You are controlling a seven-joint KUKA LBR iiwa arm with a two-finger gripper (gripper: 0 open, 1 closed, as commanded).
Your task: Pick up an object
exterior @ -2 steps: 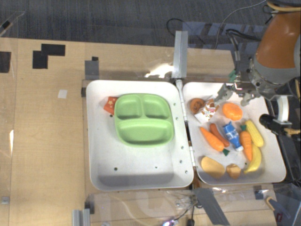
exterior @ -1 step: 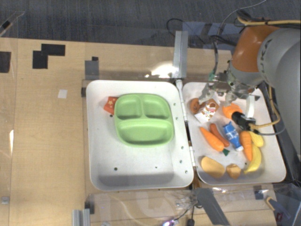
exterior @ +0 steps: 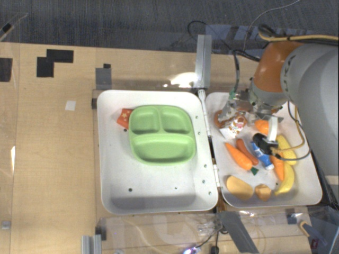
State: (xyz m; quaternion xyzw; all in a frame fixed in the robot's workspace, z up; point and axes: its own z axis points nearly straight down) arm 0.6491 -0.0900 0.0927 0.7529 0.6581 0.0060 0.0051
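Gripper (exterior: 237,115) low over upper left of right bin (exterior: 312,194); open or closed: cannot tell. Nearest target: carrot (exterior: 238,155), centre of that bin; looks light, stiff, smooth plastic, best pinched across the middle. Count: two carrots, two bananas, one green tray (exterior: 161,134) in left bin (exterior: 114,184).

Wooden bench (exterior: 47,157), two white bins (exterior: 114,194) side by side on it
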